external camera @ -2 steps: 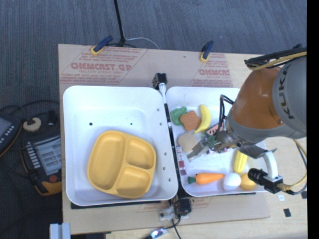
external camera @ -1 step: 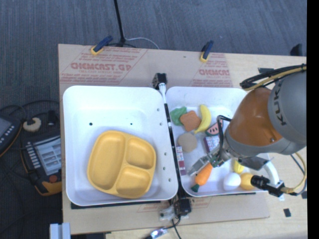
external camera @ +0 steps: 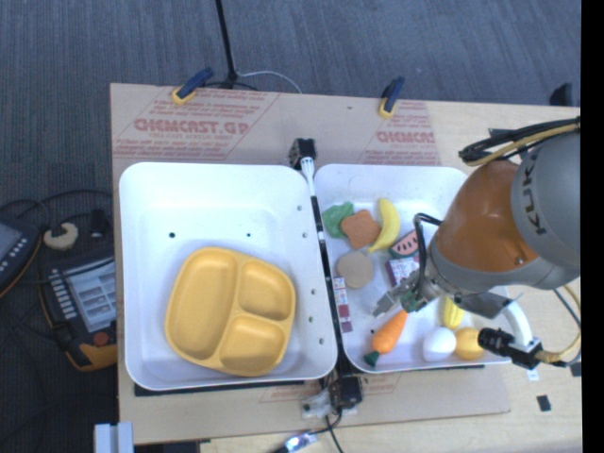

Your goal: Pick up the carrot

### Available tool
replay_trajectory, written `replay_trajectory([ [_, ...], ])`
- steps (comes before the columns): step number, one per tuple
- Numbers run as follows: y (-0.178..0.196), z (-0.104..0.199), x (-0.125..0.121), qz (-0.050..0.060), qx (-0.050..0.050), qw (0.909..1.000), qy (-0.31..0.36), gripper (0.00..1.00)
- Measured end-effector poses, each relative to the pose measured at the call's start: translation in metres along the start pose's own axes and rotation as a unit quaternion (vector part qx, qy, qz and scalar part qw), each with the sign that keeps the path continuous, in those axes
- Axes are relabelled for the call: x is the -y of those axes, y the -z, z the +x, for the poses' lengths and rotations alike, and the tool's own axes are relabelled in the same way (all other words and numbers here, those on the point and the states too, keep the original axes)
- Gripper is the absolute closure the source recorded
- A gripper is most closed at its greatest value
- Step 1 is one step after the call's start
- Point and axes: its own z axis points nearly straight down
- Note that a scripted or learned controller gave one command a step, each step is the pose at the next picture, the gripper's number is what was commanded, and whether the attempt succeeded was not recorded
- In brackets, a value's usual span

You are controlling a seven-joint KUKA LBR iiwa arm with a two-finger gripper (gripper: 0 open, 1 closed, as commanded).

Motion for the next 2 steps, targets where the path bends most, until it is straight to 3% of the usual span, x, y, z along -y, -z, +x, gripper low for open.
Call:
replay_trajectory([
  [1,-0.0004,0.0002,0.0003,0.0,0.0,1.0,0.0,0.0],
  [2,-0.0101,-0.001,0.0012,0.0,0.0,0.9862,-0.166,0.0],
])
